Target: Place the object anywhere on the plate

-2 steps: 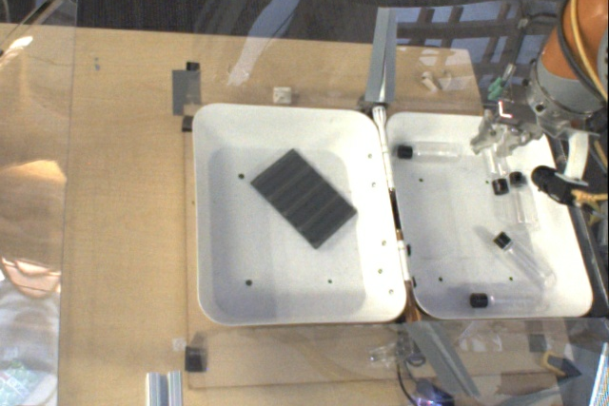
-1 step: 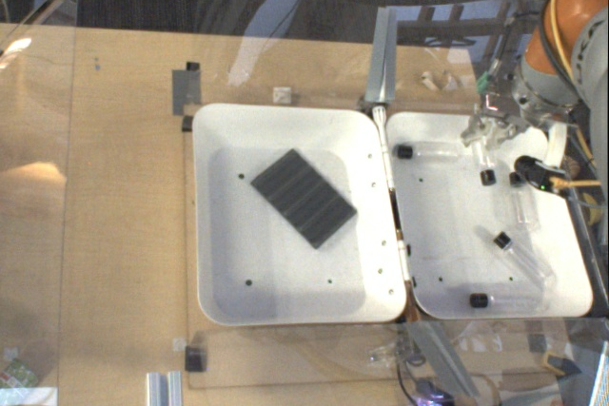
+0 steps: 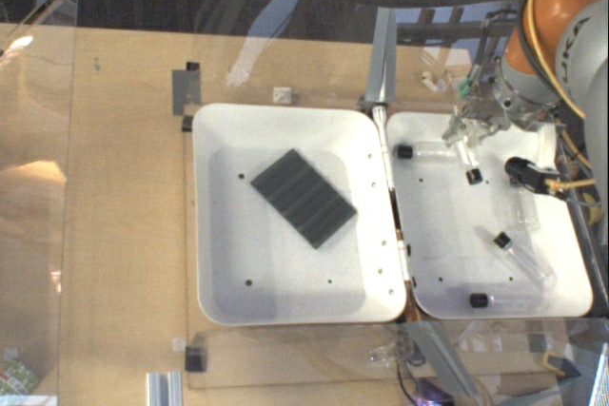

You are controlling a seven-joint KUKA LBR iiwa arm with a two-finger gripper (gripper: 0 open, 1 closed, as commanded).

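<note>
Dark grey ribbed rectangular plate (image 3: 304,198) lies flat and rotated in the left white shallow bin (image 3: 217,299), well apart from the arm. Right white shallow bin (image 3: 571,299) holds clear plastic tube-like pieces with black caps: one near upper middle (image 3: 471,168), one lower right (image 3: 519,254), plus small black caps near the upper left (image 3: 404,151) and bottom edge (image 3: 478,300). End effector (image 3: 468,133) hangs over the upper part of the right bin, just beside the upper tube; can't tell whether it is open or closed, or whether anything is gripped, because clear parts blur into the white bin. Likely step: picking an object. Risks: clear tube is thin and slick, so it could slip or roll; a grasp near the bin wall could clip the rim; carrying over the divider between bins could knock it loose; a tube dropped on the ribbed plate could roll off.
</note>
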